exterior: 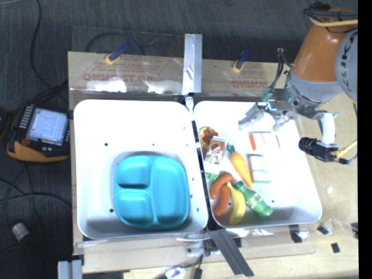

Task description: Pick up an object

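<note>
Since the gripper [264,113] hangs with fingers spread and nothing between them over the right bin [302,173], I'd drop straight onto the carrot [240,166] mid-pile, clear of the banana [237,205].

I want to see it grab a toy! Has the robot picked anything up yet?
Not yet. Done: the gripper has reached over the right bin, near its back edge. In hand: nothing shows between its fingers. Left: come down and grab something, maybe the carrot or the banana, which lie in the bin. The blue tray sits in the left bin.
</note>
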Action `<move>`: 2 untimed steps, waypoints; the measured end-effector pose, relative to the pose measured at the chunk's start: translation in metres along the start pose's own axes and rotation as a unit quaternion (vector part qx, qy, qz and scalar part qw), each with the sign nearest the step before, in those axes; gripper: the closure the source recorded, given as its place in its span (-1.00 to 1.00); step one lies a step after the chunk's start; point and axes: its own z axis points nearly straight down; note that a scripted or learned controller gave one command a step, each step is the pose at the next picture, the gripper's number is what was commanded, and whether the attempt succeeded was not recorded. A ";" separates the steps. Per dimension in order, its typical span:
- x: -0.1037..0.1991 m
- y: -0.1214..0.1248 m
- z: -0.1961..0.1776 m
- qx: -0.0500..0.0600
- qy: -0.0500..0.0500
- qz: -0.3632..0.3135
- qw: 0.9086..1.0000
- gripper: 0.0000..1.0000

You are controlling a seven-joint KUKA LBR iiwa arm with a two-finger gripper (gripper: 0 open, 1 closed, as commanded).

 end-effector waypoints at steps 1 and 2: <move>-0.025 -0.008 0.147 -0.001 0.000 -0.076 0.997 -1.00; -0.025 -0.009 0.139 0.000 0.001 -0.076 0.997 1.00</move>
